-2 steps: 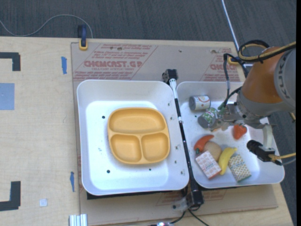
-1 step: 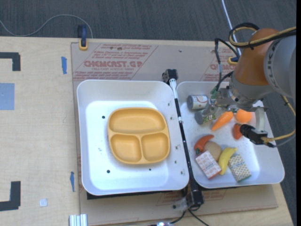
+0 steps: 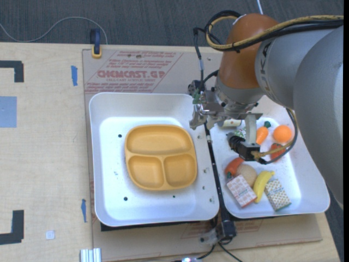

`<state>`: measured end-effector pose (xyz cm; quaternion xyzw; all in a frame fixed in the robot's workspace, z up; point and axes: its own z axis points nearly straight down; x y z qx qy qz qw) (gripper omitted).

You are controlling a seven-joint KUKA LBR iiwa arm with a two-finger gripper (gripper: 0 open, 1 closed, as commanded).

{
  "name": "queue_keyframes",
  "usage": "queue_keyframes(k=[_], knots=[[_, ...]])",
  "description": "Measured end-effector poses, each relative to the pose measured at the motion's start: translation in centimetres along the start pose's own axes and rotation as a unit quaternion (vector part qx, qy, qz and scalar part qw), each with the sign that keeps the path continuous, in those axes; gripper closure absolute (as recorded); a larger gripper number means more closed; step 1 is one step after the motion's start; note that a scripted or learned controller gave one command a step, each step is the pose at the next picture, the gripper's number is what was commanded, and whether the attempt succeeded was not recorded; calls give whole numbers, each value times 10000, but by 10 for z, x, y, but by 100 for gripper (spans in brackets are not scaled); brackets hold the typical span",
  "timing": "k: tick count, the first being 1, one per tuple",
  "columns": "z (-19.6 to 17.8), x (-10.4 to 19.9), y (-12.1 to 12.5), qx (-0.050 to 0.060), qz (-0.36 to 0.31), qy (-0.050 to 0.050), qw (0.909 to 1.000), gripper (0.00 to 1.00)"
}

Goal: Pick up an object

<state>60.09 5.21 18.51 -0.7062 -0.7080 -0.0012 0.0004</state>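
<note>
On the bench [image 3: 43,162], the carrot [image 3: 263,134] is seen in the right bin [image 3: 308,192], just rightward of the gripper [image 3: 221,116], perhaps slanted; whether the gripper is open cannot be told.

floor up top was dark grey carpet [image 3: 136,4] | bench [image 3: 43,168] was pale wood | red-printed cardboard sheet [image 3: 136,72] lay on it | blue tape [image 3: 74,75] and black tape marks [image 3: 13,71] at left

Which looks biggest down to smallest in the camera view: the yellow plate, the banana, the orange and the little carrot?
1. yellow plate, much the largest.
2. banana and orange: too alike to rank, one long, one round.
3. carrot, the smallest.
</note>
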Motion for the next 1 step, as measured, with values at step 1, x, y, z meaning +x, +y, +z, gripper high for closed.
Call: queue_keyframes(k=[1], knots=[[-38,53,-39,13,3,-5,10000,100]])
